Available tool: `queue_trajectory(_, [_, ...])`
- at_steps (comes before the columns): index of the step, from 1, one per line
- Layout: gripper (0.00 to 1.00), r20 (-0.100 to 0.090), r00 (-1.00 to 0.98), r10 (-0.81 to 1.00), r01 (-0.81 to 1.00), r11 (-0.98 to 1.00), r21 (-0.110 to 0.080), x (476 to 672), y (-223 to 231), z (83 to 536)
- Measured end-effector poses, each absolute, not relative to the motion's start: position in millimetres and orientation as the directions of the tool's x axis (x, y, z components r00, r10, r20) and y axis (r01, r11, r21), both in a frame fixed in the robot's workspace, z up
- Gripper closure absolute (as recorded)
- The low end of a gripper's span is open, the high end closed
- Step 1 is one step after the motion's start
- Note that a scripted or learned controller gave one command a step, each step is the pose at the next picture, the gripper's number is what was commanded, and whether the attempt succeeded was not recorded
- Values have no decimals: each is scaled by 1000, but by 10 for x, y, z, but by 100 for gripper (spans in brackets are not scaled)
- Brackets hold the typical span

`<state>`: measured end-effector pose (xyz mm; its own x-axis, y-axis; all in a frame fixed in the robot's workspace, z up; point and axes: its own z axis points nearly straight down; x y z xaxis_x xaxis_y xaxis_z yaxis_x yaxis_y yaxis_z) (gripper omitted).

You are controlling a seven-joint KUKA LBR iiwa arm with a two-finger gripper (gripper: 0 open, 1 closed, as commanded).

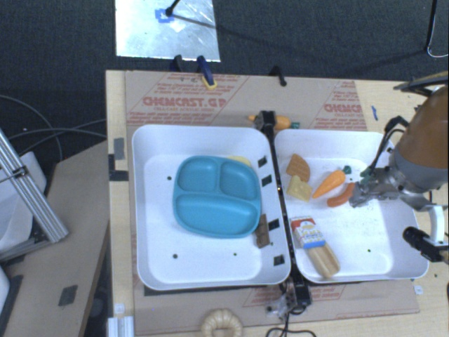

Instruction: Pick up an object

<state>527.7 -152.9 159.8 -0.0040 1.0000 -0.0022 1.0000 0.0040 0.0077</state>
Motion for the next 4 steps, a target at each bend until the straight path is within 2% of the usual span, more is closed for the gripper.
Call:
queue_trajectory(1, [100, -2, -5, 1000, 1000, 5, 8, 5389, -1575, 2119])
queue_trajectory(2, [100, -1, -5, 1000, 1000, 5, 4, 5401, -1576, 2252])
queue_trajectory(3, [100, 2, -11, 1000, 1000, 11, 3, 5554, -969, 2243])
queue_trajectory(4, [100, 2, -10, 1000, 1000, 10, 3, 5613, -447, 2326])
